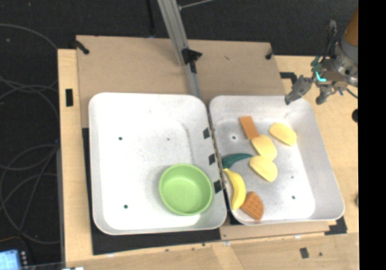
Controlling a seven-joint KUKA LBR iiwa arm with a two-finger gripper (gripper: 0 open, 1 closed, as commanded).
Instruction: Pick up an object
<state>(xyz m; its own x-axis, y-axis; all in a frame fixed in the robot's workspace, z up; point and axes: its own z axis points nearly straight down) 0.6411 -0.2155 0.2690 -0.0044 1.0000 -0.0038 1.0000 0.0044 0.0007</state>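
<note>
**Hand parked off the right bin's far corner, nothing picked**

Nearest the camera from where I'm watching is the front rim of the two bins, so I'll start there and go left to right.

Left bin (120,118) has just a green bowl (186,188) sitting upright toward its front right corner, close to the divide between the bins.

Right bin (313,190) has all the small stuff. Right against its left wall there's a yellow banana (235,188), with a dark green piece (236,158) just behind it. At the banana's front end, touching it, is a small orange waffle (254,206). Further back is an orange block (247,126). Then three pale yellow slices run in a diagonal: one near the middle (264,169), one just behind it (265,146), and one further right and back (283,134).

My hand (306,93) is up at the far right corner of the right bin, over the rim, well apart from every piece. Its two fingers are spread apart and there's nothing between them. Grey wrist runs off to the right over the table (151,64).
</note>
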